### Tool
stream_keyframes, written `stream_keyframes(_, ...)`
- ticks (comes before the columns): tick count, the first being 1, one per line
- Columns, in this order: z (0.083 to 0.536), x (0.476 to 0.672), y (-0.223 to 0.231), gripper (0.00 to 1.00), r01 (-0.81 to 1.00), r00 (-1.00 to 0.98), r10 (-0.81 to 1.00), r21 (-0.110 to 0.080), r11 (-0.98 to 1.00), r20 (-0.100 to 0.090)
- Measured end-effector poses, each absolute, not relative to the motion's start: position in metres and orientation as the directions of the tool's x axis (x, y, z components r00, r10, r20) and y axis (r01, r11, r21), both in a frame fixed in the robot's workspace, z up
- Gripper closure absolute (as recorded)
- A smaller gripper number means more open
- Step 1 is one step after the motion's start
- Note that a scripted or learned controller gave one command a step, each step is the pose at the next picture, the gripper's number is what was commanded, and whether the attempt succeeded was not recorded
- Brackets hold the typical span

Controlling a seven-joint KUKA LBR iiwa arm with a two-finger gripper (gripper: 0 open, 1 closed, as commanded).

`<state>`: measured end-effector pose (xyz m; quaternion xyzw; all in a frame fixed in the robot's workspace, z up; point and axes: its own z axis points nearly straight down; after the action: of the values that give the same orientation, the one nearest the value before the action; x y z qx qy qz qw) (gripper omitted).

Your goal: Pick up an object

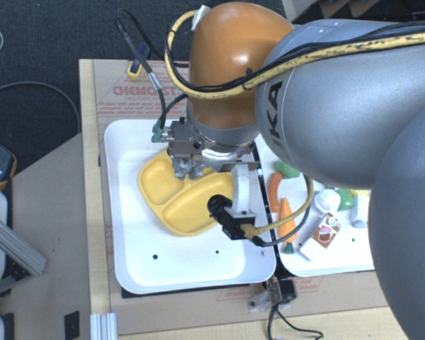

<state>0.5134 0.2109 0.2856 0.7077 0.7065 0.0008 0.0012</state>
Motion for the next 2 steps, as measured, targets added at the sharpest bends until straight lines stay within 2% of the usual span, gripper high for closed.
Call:
stream_keyframes(1,0.227,0.605,0.224,1.0,1.0,0.0,1.0,0.003,0.0,-0.001)
stream_keyframes(2,0.191,0.558,0.189,1.0,1.0,0.003,1.0,-0.01,-0.003,-0.002)
